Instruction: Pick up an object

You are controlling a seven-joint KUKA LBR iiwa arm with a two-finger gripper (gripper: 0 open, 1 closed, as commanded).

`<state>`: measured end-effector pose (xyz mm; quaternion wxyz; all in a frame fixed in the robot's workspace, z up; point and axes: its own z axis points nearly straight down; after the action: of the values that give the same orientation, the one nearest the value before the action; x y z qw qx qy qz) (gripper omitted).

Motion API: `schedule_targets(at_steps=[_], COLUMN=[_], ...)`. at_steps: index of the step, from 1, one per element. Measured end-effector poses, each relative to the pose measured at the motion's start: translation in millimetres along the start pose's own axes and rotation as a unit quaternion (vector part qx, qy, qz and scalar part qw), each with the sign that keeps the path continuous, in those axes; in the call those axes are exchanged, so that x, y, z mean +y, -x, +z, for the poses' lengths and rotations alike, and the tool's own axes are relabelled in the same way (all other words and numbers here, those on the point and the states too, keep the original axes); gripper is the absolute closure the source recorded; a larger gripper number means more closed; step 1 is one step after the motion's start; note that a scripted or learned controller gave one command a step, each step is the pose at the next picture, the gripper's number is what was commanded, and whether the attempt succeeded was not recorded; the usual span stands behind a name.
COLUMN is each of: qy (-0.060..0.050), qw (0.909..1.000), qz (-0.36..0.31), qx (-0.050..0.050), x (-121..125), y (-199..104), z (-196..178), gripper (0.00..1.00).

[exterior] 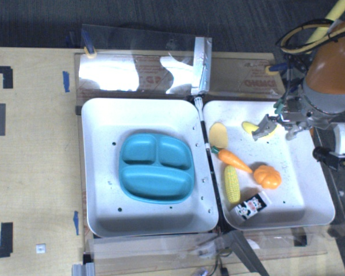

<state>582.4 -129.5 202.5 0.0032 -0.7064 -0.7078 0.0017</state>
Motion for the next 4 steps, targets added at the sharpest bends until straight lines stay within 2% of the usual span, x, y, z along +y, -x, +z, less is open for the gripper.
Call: schedule_targets(at_steps=[1, 2, 3, 4], qy=[0.002, 0.008, 0.006, 0.007], qw=[0.9999, 0.9984, 0.9973, 0.9974], qz=[0.012, 0.057, 0.073, 0.072], qx=[0.000, -0.001, -0.003, -0.003], x=[-46, -98, -87, -85], y=[-10, 24, 17, 16], z=[113, 116, 117, 110], gripper=[0.00, 0.00, 0.00, 1.00])
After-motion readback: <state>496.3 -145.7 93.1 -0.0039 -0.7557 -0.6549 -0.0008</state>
